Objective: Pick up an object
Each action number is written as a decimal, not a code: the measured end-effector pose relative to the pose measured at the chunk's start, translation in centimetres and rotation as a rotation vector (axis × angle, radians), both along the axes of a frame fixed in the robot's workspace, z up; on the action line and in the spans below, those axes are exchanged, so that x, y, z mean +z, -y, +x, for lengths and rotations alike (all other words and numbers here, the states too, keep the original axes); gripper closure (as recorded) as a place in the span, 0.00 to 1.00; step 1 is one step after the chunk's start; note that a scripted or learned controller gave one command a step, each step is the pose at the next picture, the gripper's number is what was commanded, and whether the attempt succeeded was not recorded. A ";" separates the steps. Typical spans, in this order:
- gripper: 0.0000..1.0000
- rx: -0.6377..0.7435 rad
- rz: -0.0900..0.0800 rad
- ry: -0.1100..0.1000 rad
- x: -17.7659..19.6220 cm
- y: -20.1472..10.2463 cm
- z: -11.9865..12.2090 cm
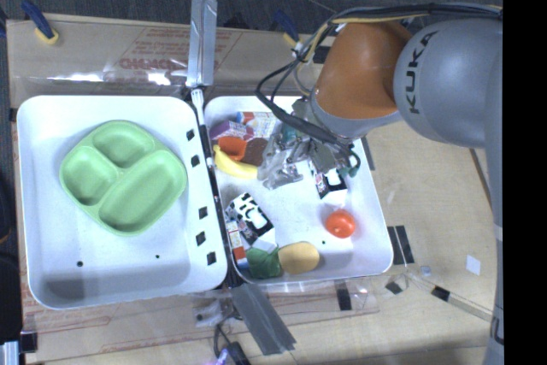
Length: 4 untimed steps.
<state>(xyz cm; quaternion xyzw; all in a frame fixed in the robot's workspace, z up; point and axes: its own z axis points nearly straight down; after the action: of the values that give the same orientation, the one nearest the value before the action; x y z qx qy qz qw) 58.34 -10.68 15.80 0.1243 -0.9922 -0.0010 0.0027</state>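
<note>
From above, two white bins are seen side by side on the tabletop [427, 184]. The left bin [51, 252] carries a green divided plate [124, 175], set toward its upper middle. The right bin [367, 226] sits at the centre of the frame and is crowded with small things. A banana [235, 164] lies near its upper left, just beside a dark brown item [255, 150]. A black-and-white carton [249, 218] is placed left of centre. Along the lower edge a green item [263, 263] touches a yellow potato-like piece [299, 256]. An orange ball [341, 224] rests at the lower right, apart from the rest, with a small white-and-black packet [332, 182] above it.

The arm [444, 81] enters from the upper right of the frame, its orange band over the bin's upper part. The pincer [286, 162] is lowered into the bin's upper middle, among the clutter just right of the banana. How far it is open cannot be told, nor whether anything is gripped.
</note>
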 end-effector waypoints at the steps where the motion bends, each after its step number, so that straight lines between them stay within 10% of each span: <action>1: 0.00 0.314 0.001 0.003 -6.7 -0.6 -2.0; 2: 0.00 0.399 0.001 0.004 -6.4 3.3 -4.5; 4: 0.00 0.543 -0.002 0.012 -6.3 0.5 7.6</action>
<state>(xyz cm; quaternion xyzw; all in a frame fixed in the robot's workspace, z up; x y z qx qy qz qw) 65.89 -11.16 9.52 0.3857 -0.9226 0.0016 -0.0030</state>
